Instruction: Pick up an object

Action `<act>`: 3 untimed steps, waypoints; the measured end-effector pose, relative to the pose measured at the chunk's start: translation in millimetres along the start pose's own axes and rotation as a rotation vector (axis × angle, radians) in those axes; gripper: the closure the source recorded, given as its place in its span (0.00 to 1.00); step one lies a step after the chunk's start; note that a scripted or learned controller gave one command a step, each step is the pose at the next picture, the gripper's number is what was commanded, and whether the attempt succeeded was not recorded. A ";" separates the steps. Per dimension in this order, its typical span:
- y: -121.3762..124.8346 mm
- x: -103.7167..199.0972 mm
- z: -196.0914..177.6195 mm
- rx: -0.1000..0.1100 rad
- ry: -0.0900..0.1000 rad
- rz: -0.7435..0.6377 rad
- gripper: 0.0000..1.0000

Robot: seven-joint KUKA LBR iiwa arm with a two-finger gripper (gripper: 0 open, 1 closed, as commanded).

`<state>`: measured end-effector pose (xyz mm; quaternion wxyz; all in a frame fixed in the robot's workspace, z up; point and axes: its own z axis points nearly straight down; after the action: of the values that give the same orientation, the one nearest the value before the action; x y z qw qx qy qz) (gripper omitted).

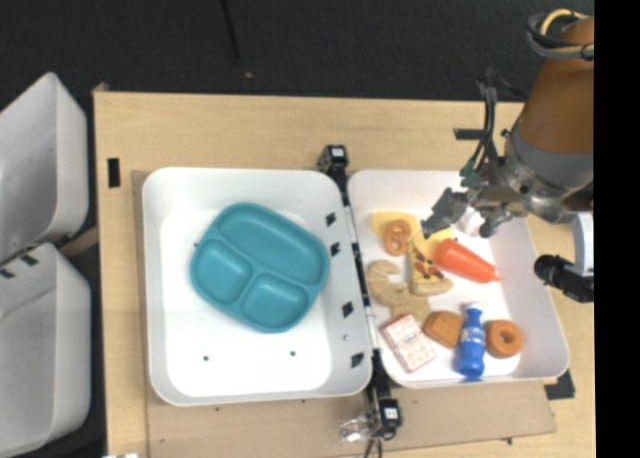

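Crowded together, the small objects fill the right bin: an orange carrot near the middle, a blue bottle and a doughnut by the near rim, and a red-and-white box close to the dividing wall. The gripper hovers just above the carrot's far end; whether its jaws are open or closed, I cannot tell. Most bare floor lies in the left bin, around a teal divided plate.
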<state>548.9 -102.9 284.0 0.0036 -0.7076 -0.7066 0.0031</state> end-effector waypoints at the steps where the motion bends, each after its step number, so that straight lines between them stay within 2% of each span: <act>1: 1.6 0.0 -5.0 -0.010 -0.001 -0.002 0.00; 3: -6.1 -4.7 116.8 -0.005 -0.001 0.000 0.00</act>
<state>541.7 -107.5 167.2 0.0013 -0.7077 -0.7065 0.0018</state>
